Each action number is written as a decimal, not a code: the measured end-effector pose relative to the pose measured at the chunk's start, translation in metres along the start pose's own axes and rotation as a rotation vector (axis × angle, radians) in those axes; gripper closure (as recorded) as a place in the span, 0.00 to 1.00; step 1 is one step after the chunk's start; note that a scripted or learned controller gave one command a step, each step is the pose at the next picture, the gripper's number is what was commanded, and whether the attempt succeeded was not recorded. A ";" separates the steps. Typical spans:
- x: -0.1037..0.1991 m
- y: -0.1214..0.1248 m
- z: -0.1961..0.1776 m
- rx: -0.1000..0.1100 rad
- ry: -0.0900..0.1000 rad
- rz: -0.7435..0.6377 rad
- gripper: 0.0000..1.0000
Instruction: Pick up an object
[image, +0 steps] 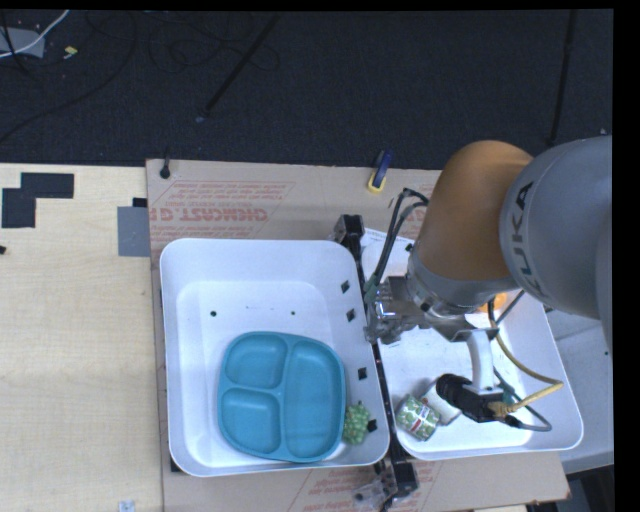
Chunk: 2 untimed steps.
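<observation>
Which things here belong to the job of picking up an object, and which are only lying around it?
For the job:
- tool
- blue divided plate and green bumpy toy, in the left bin
- small green-and-white can, in the right bin

Lying about:
- printed cardboard sheet under the bins
- blue and yellow object on it
- loose cables beyond

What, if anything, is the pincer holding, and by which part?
Cannot be told: the pincer is by the shared bin wall, too unclear to show any hold.
</observation>
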<state>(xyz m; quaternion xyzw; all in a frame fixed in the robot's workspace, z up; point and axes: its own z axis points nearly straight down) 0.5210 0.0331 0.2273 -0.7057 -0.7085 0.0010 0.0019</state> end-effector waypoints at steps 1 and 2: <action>0.049 -0.006 0.011 0.002 0.000 0.000 1.00; 0.079 -0.006 0.010 0.000 0.000 0.001 1.00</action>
